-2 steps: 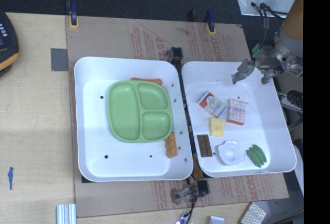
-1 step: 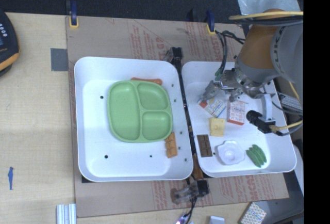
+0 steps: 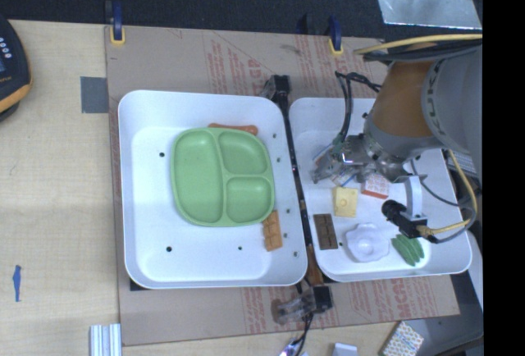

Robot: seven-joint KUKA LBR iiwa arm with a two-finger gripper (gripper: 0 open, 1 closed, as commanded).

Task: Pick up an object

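1. Pale wood tabletop (image 3: 57,182) carried cardboard and two white bins.
2. Gripper (image 3: 338,159) sat low in the right bin (image 3: 459,264); couldn't tell its state.
3. Yellow block (image 3: 345,202) lay just below it: probably light, stiff, flat-sided, best pinched across opposite faces.
4. Clear plastic piece (image 3: 365,242) looked slippery; green toy (image 3: 408,249) small.
5. Left bin (image 3: 148,264) held green divided plate (image 3: 221,176): too wide.
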